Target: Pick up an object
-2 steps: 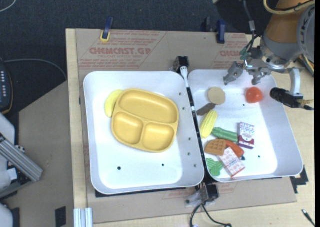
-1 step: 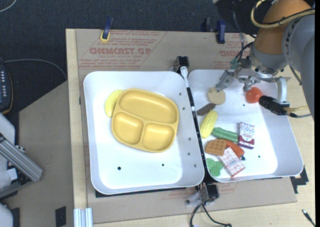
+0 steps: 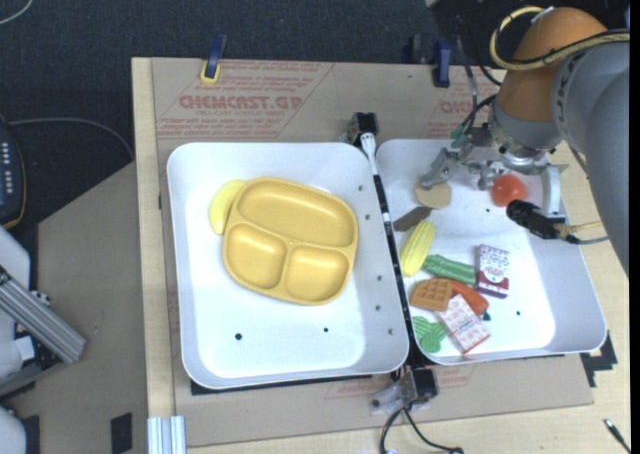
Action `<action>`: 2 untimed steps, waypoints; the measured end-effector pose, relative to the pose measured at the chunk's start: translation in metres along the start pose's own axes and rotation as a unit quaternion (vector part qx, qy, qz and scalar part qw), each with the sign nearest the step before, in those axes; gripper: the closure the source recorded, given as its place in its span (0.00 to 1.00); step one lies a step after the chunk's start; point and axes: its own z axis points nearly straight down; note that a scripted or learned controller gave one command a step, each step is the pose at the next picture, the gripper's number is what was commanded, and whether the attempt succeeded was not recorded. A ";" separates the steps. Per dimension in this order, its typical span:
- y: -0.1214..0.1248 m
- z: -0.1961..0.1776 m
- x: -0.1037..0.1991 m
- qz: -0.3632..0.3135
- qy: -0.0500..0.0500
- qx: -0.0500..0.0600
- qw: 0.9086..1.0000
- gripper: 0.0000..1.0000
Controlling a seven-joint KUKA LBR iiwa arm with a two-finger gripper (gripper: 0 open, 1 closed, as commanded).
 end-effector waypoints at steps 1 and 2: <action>0.003 -0.015 0.000 -0.001 -0.001 -0.005 1.000 1.00; 0.004 -0.080 -0.002 0.000 -0.002 -0.004 1.000 1.00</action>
